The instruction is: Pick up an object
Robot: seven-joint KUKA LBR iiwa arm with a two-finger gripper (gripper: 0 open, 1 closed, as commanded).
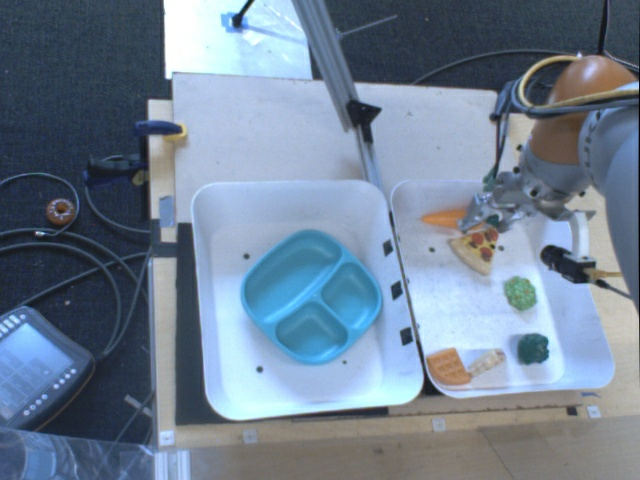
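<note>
My gripper [483,216] is low in the right bin [580,368], at its far end. It sits right over the top edge of a pizza slice [478,251], with an orange carrot [442,218] just to its left. Nothing is seen lifted. Further toward the front lie a light green ball [519,293], a dark green broccoli piece [533,348], an orange waffle piece [448,367] and a small beige piece [488,360].
The left bin [225,378] holds a blue divided plate [311,295]. A grey pole [335,63] slants down to the seam between the bins. A black part on the arm [565,262] hangs over the right bin's right side.
</note>
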